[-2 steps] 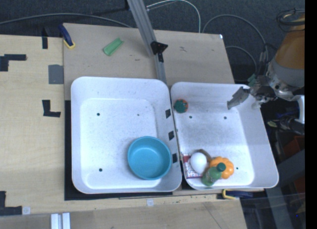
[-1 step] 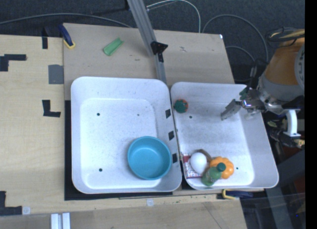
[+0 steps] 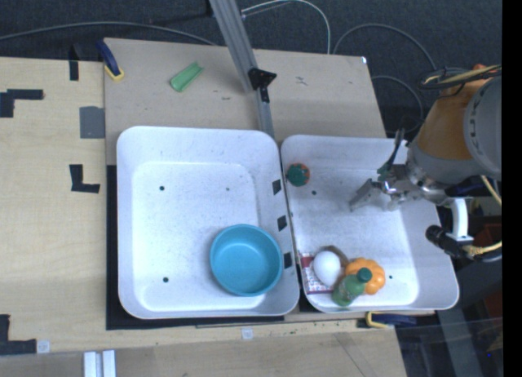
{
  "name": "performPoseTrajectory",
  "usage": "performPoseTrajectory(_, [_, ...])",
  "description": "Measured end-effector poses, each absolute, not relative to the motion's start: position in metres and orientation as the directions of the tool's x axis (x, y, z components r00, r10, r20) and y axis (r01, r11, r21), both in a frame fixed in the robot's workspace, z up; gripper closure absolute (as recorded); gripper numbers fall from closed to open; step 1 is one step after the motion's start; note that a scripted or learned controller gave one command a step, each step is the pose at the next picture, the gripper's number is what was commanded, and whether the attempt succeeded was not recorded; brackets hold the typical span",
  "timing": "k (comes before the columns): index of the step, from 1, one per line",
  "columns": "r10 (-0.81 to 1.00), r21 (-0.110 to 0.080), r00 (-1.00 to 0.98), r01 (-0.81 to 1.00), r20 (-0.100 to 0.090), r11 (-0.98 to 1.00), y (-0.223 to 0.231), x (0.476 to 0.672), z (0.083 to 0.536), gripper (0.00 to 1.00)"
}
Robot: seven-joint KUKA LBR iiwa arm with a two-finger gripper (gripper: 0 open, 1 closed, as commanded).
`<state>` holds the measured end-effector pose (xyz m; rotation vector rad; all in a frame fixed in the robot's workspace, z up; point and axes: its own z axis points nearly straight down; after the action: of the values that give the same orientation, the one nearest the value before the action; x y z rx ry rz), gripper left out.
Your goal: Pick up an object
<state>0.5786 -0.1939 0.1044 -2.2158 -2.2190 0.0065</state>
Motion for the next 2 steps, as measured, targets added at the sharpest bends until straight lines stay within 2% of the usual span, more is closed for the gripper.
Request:
performPoseTrajectory(1, [1.000, -0.003, -0.003, 1.000, 0.000, 0.003, -0.194, 0.580, 0.117, 1.00])
performPoseTrajectory(2, [1.000, 0.005, -0.002, 1.000, -0.002, 0.002, -0.192, 0.591, 0.175, 1.00])
